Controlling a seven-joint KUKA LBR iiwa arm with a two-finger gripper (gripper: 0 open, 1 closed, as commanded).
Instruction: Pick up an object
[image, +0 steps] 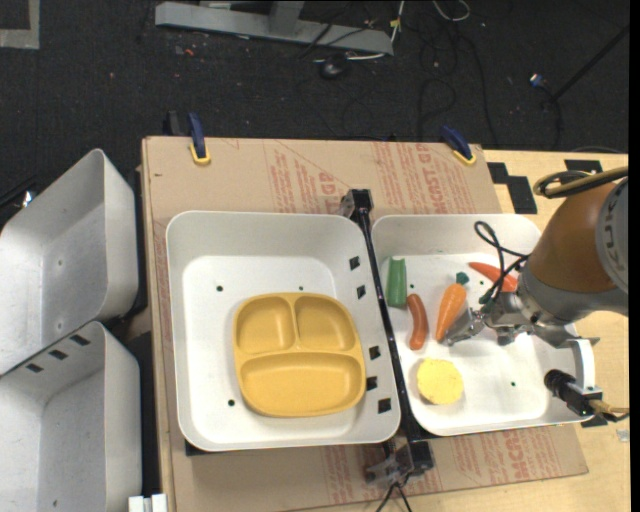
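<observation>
Several toy foods lie in the right bin (500, 415). An orange carrot (450, 308) lies slanted in the middle, a reddish-brown sausage (417, 320) just left of it, and a green piece (397, 281) above the sausage. A round yellow piece (439, 382) rests near the front. A red-orange piece (487, 271) pokes out from under the arm. My gripper (470, 326) is low in the bin, right beside the carrot's lower end. Nothing is visibly lifted.
The left bin (200, 300) holds a yellow divided plate (297, 353). The grey arm with its orange band (580, 250) covers the right bin's far right side. A black divider (375, 290) runs between the bins. Cardboard lies under both.
</observation>
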